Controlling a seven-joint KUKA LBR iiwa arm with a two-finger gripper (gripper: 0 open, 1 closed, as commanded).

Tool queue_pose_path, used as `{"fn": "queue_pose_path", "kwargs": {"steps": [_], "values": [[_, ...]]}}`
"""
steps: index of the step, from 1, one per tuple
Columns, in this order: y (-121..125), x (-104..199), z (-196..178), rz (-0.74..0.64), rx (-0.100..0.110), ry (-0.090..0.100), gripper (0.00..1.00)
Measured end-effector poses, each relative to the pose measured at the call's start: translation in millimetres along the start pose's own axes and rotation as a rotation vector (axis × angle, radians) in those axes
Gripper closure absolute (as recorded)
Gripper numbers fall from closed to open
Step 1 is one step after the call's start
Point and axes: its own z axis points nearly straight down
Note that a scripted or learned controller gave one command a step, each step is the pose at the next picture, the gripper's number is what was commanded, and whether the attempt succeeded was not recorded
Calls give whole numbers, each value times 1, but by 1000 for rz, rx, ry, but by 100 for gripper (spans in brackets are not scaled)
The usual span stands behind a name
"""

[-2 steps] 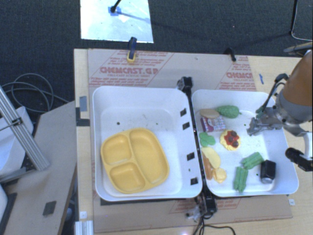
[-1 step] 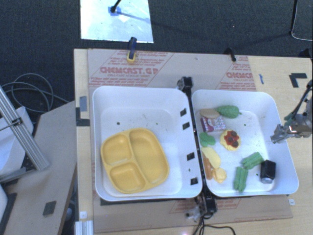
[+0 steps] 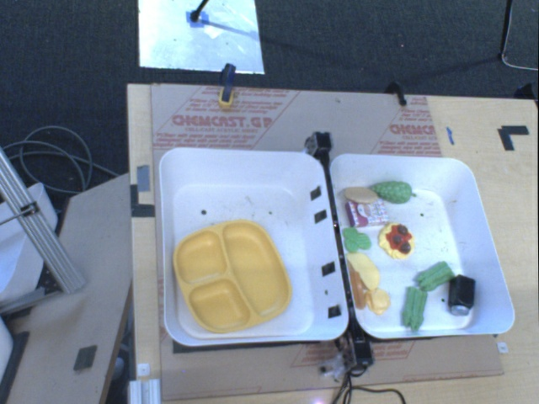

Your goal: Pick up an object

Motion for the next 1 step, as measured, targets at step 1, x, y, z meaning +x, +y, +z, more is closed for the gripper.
{"fn": "queue_pose_path", "kwargs": {"steps": [1], "values": [[0, 1, -2, -3, 12, 4, 100]]}}
